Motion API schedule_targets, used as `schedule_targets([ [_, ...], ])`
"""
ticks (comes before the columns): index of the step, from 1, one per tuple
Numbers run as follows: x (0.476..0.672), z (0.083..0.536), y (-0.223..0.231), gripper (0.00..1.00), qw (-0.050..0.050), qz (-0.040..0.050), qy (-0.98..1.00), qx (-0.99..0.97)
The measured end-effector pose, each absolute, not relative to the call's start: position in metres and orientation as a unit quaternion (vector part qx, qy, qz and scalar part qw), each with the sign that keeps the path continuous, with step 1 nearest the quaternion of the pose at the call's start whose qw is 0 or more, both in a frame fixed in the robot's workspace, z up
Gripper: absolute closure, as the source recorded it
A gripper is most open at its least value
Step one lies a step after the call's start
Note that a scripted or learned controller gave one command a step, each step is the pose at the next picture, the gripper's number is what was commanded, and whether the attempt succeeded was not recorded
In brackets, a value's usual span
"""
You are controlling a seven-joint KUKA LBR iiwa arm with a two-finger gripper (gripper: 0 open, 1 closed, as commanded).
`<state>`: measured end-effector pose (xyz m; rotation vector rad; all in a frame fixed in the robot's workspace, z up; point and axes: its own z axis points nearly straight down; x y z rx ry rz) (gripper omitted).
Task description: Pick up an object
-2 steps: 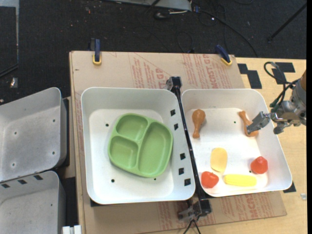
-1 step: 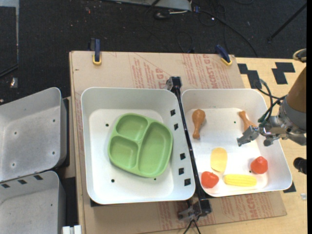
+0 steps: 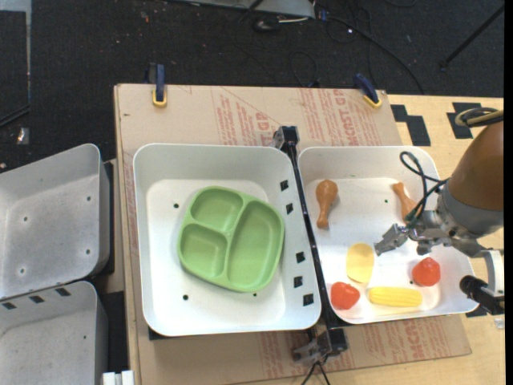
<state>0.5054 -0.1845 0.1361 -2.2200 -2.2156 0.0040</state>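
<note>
The right bin (image 3: 353, 163) holds several toy foods. A brown drumstick (image 3: 325, 201) lies near its left wall and a smaller orange-brown piece (image 3: 402, 198) lies toward the back right. A pale yellow slice (image 3: 361, 262), a yellow corn cob (image 3: 393, 297) and two red tomatoes (image 3: 345, 295) (image 3: 426, 273) lie along the front. My gripper (image 3: 407, 243) hangs over the right half of this bin, between the yellow slice and the right tomato. It is open, with nothing between its fingers.
The left bin (image 3: 152, 215) carries a green divided plate (image 3: 231, 237). A black divider (image 3: 300, 215) runs between the bins. Grey-white trays (image 3: 48, 215) sit off the bench at the left. Clamps (image 3: 159, 85) (image 3: 369, 91) hold the back edge of the board.
</note>
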Motion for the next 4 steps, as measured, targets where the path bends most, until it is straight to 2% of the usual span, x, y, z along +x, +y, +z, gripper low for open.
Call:
schedule_targets([
  [1,0.505,0.09,-0.184,0.0,0.001,0.0006,-0.706,-0.708],
  [2,0.506,0.103,-0.184,1.0,-0.001,-0.0003,-0.706,-0.708],
  [3,0.509,0.146,-0.188,1.0,-0.002,-0.0007,-0.707,-0.707],
  [4,0.514,0.209,-0.186,1.0,-0.003,-0.0014,-0.708,-0.706],
])
